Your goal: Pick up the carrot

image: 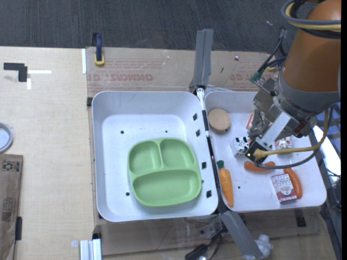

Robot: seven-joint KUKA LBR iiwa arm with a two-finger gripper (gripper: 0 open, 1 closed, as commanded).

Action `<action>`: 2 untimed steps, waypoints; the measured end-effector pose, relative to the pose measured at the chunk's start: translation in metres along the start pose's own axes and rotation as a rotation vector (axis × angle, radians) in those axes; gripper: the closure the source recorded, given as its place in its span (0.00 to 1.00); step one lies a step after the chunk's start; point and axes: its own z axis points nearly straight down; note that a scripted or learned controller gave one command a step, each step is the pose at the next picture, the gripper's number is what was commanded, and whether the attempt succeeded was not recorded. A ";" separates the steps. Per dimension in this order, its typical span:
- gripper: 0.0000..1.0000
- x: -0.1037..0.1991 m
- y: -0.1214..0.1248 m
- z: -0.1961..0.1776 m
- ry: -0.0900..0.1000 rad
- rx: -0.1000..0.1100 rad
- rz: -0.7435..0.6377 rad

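Camera view: gripper (252, 150) hangs right of carrot (225, 184), finger state unclear.
Shift left, align along carrot, then descend.

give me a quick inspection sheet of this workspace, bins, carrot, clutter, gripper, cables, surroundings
surface: wooden bench bearing a left white bin and a right white bin side by side
job's things: carrot lying in the right bin along its left wall, untouched
clutter: green divided plate in the left bin; round tan disc, dice, two orange sausage-like pieces and a small red packet in the right bin
grippers: gripper low over the right bin's middle, apart from the carrot
cables: yellow cable by the wrist; black hoses atop the arm
surroundings: blue-handled clamp, brown paper bag
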 end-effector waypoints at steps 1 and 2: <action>1.00 0.034 -0.034 -0.079 0.002 -0.002 -0.041; 1.00 -0.038 0.041 -0.088 0.002 -0.002 0.069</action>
